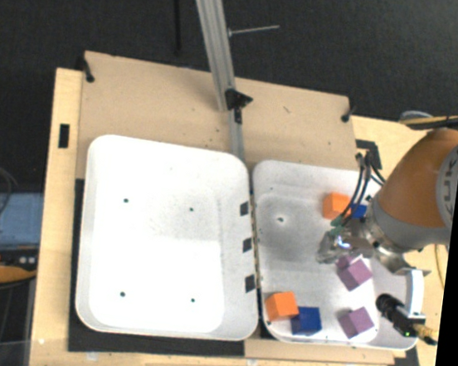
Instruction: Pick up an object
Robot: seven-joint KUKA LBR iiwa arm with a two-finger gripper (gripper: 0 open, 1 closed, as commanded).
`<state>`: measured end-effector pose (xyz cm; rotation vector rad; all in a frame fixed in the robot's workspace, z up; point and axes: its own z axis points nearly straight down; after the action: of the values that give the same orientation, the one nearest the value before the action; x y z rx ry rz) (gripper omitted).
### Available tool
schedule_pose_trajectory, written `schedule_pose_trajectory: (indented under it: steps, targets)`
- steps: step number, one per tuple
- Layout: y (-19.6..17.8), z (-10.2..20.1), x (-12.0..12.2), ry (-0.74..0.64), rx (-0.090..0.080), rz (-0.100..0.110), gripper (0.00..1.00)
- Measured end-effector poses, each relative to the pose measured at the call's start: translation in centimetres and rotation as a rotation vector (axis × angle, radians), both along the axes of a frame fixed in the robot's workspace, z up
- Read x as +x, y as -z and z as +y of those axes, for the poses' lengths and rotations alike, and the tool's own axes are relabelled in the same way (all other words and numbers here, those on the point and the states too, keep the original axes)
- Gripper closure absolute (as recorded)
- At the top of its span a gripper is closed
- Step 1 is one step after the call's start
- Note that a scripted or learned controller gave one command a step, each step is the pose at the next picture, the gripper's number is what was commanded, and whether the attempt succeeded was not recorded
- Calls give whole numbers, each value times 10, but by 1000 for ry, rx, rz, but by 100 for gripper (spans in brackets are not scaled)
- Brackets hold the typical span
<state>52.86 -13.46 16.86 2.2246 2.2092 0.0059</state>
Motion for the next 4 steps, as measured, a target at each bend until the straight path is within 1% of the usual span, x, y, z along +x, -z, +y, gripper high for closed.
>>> schedule_pose_trajectory:
  steps: [1,2,3,4]
  targets:
    - [-60,-4,-6,-9,-1,-1,100]
    - [-66,-5,-5,-10,1,5,100]
    - [-68,36,10,-14,2,5,100]
    - [-77,90,34,-15,3,4,100]
